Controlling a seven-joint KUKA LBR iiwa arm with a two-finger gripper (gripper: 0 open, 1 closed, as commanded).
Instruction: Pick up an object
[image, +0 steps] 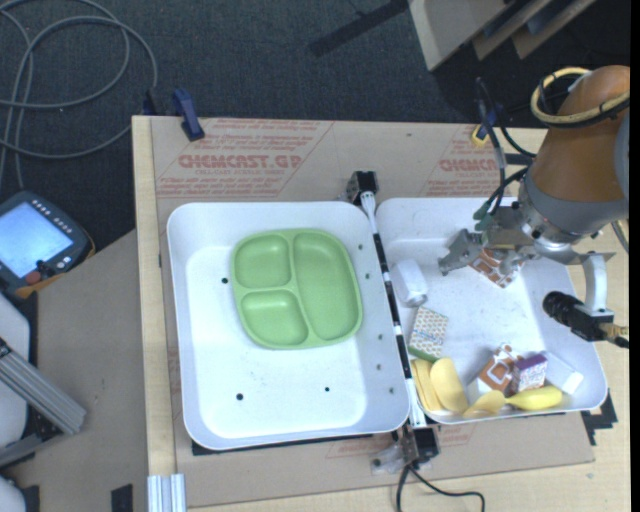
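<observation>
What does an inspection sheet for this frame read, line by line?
Surface: brown bench bearing two white bins.
Job's things: right bin holds yellow pieces, small boxes, a patterned packet, a white piece.
Clutter: green divided tray in left bin.
Grippers: gripper low over right bin, a reddish item at its tip; hold uncertain.
Cables: grey cable on floor.
Surroundings: handheld screen at left.

Green divided plate (297, 288) sits in my left bin (200, 400), blue clamp (187, 114) at eleven o'clock, handheld screen (35, 243) at nine.
</observation>
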